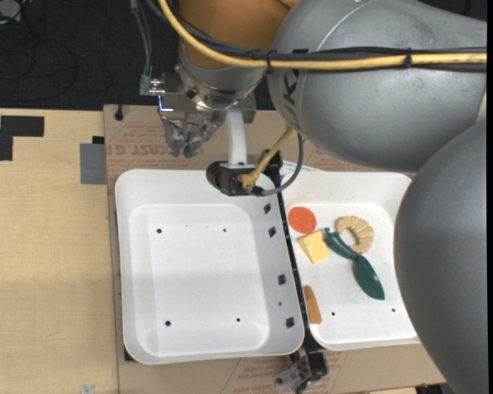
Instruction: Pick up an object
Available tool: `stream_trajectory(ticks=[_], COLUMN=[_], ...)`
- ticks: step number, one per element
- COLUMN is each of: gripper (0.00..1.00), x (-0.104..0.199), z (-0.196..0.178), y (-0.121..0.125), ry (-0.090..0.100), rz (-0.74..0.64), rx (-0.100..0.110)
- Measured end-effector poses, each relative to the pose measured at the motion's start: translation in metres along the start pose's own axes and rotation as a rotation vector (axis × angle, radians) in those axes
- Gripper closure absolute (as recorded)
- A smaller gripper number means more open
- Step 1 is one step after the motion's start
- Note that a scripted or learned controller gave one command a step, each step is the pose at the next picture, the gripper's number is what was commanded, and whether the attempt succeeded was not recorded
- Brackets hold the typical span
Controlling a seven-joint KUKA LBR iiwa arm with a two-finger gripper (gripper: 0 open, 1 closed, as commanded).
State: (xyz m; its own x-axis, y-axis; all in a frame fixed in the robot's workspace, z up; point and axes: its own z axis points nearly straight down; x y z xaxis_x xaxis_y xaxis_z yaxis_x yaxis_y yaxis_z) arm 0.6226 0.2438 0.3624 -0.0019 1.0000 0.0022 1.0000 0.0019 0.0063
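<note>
I see my right bin (394, 322) holding an orange disc (301, 218), yellow block (314, 248), green utensil (357, 265), tan ring (360, 230) and brown stick (312, 304). End effector (183, 142) hovers beyond the left bin (140, 245); its grip I can't judge.

The end effector (186, 140) hangs above the left bin's (140, 220) far rim (nothing visibly gripped).

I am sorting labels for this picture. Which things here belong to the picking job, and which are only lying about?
For the job:
- hand, above the bench behind the left bin
- orange disc
- yellow block
- tan ring
- green tool
- brown stick
- right bin holding them

Lying about:
- left bin
- black patches on the cardboard
</note>
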Motion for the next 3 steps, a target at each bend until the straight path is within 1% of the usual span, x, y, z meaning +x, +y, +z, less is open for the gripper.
stream_trajectory(ticks=[1, 2, 3], gripper=[1.00, 1.00, 1.00], x=[0.000, 0.000, -0.005], z=[0.016, -0.045, -0.171], y=[0.022, -0.035, -0.060], ry=[-0.005, -0.002, 0.002], rz=[0.001, -0.001, 0.000], rx=[0.009, 0.008, -0.004])
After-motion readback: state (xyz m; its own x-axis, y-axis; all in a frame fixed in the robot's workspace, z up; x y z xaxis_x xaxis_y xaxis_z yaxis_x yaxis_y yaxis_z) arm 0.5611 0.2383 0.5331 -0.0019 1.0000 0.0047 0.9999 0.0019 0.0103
